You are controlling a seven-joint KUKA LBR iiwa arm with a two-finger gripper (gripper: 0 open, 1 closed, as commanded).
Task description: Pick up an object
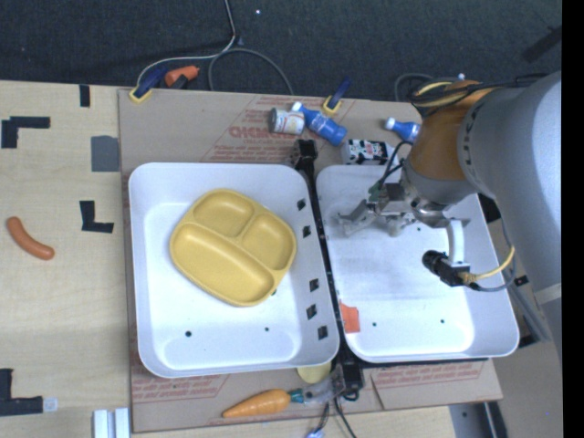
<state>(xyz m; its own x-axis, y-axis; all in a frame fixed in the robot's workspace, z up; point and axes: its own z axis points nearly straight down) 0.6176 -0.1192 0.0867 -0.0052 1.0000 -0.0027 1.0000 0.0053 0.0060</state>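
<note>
Wooden surface (55,336) topped with cardboard, two white bins side by side, yellow divided plate (234,245) lying in left bin (151,336), pincer (351,219) lowered into right bin (456,336), fingers spread, nothing held between them.

**Arm reaches into the right bin; yellow plate lies in the left**

The grey arm (511,144) with its orange band comes in from the right, and its claw (351,219) hangs low over the far left part of the right bin (429,327). A yellow divided plate (234,245) lies in the left bin (155,336). A small orange piece (349,318) sits at the right bin's near left edge. On the table (55,336), a sausage (30,238) lies far left, a carrot (258,403) near the front, and blue clamps (327,126) behind the bins.
</note>
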